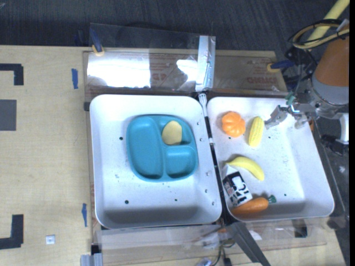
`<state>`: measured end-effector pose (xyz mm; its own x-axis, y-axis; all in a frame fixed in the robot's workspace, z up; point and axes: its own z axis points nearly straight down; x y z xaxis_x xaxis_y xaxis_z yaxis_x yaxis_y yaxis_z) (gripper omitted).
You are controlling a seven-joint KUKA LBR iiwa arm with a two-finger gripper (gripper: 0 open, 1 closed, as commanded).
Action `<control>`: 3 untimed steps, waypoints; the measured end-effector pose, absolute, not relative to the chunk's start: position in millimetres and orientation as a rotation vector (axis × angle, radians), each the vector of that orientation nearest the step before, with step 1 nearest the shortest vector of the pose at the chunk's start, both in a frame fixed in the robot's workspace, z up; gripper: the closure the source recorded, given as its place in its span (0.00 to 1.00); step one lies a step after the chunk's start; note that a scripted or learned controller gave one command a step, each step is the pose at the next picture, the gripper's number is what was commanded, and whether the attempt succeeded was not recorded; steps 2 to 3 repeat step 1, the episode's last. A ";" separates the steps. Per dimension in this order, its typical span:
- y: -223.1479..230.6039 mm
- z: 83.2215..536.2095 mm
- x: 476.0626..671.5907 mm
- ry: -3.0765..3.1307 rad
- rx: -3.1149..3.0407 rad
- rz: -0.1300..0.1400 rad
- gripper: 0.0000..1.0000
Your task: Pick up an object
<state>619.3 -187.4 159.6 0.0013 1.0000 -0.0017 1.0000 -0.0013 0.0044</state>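
White plastic makes up the two shallow bins, set side by side on the wooden bench: the left bin (105, 165) and the right bin (305, 176). The left bin holds one blue divided tray (147, 148), and one pale yellow lemon-like piece (172, 132) sits in the tray's upper right compartment.

The right bin holds five things. One orange round fruit (233, 123) lies near the bin's upper left corner, with one yellow corn cob (255, 131) just beside it to the right, standing roughly upright in the view. Below them lies one yellow banana (247, 166), curved and slanting down to the right. Under the banana's left end sits one small black-and-white carton (237, 188), and one orange carrot (252, 204) with a green tip lies against the bin's lower wall, touching the carton's lower edge.

One arm (333, 73) reaches in from the right, its orange band visible above the wrist. The gripper (291, 115) hovers over the upper right part of the right bin, to the right of the corn cob and apart from it. Its two fingers stand spread apart, with nothing between them. All five things in the right bin lie untouched.
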 end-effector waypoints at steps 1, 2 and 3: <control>-197.2 192.2 668.6 2.172 2.265 0.003 0.00; -197.2 192.2 668.6 2.172 2.265 0.003 0.00; -197.2 192.2 668.6 2.172 2.265 0.003 0.00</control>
